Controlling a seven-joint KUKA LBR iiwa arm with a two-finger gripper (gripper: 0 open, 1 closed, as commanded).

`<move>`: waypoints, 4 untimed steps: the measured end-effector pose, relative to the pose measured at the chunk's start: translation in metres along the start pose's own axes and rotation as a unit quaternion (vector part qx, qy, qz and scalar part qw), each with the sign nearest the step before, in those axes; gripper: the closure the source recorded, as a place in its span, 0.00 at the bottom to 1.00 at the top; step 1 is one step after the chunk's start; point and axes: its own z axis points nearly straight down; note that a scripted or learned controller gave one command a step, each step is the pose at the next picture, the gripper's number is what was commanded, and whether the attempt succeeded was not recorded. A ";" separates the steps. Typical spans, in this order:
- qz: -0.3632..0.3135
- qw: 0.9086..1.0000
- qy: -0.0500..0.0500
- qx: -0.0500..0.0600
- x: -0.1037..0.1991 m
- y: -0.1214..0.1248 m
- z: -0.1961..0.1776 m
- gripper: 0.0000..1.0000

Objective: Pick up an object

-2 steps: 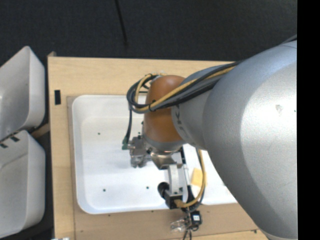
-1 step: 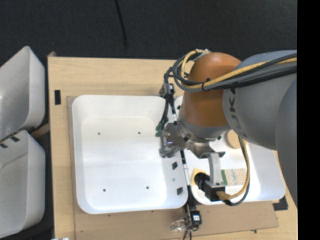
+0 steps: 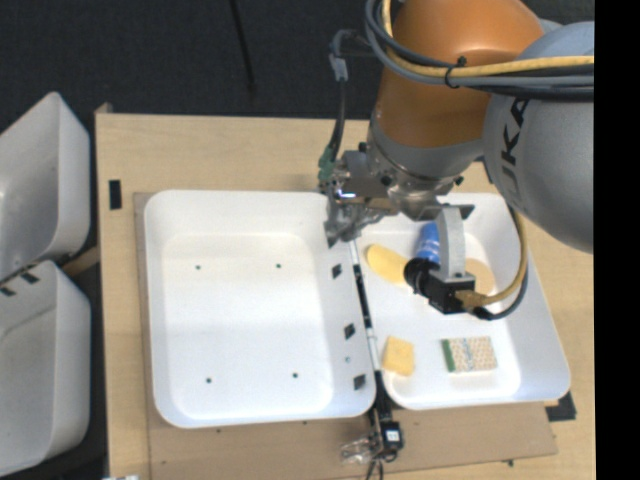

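**A:** Five loose things lie in the right-hand shallow white plastic bin point(image 3: 530, 368), as far as I can count. A pale yellow oval piece point(image 3: 383, 260) sits at ten o'clock from that bin's middle. A small blue cylindrical thing point(image 3: 429, 240) sits at about twelve, partly covered by the robot's hardware.

**B:** And lower down?

**A:** A yellow-tan square block point(image 3: 399, 356) lies at eight o'clock, close to the bin's inner wall. A speckled green-and-white rectangular pad point(image 3: 469, 354) lies at six. Those two are near each other but apart. A flat tan disc point(image 3: 483, 270) peeks out at one o'clock. Most of it is hidden, so its round outline is perhaps only my reading.

**B:** Where is the robot's tool?

**A:** The dark metal gripper point(image 3: 343, 218) hangs under the grey arm with its orange band point(image 3: 450, 48). It is over the far end of the ridge where the right bin meets the left-hand shallow white plastic bin point(image 3: 240, 298). From the oval piece it is at eleven o'clock, near it but apart.

**B:** Wide or narrow?

**A:** I cannot tell. The wrist covers most of it, and the part that shows is dark and blurred. All five things rest on the bin floor, none in its grasp.

**B:** And underneath?

**A:** Both bins sit on a light wooden bench point(image 3: 230, 133).
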 end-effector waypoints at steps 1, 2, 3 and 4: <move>-0.002 1.000 -0.002 0.013 0.072 -0.046 0.101 1.00; 0.001 1.000 -0.001 0.005 0.084 0.042 0.077 1.00; 0.001 1.000 0.000 0.006 0.079 0.026 0.022 1.00; -0.001 1.000 -0.002 0.012 0.123 0.008 0.090 1.00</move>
